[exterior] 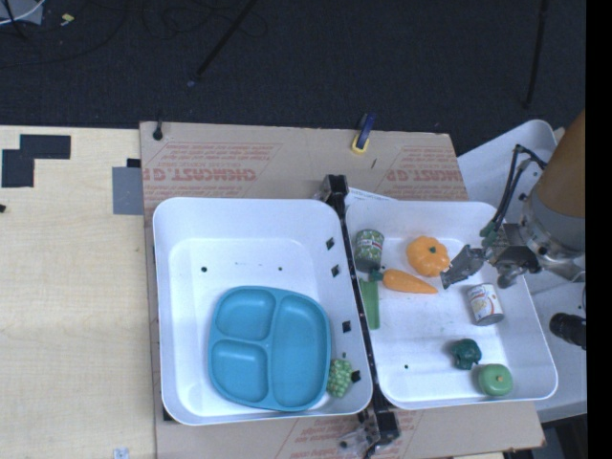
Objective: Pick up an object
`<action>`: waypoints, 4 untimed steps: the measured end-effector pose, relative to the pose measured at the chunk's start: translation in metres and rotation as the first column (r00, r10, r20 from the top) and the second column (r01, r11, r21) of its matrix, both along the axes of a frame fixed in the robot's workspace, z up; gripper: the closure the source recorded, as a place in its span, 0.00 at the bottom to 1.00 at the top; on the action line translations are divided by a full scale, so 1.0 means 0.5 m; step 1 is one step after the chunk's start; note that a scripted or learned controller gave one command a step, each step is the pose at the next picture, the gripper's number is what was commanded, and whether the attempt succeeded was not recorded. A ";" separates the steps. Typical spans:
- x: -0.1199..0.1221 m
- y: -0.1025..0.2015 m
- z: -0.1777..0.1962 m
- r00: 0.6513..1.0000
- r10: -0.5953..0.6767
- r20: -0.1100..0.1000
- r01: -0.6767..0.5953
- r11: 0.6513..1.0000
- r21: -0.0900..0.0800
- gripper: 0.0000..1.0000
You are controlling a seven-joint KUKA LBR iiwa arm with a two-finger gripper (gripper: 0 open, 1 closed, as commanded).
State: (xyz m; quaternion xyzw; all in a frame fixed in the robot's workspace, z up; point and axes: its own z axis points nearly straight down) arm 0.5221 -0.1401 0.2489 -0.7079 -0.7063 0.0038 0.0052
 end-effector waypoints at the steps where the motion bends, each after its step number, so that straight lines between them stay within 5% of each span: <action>1: 0.004 0.000 0.011 1.000 0.002 0.011 -0.002 1.000 -0.002 0.00; 4: -0.003 0.018 -0.316 1.000 0.003 0.005 -0.003 1.000 0.001 0.00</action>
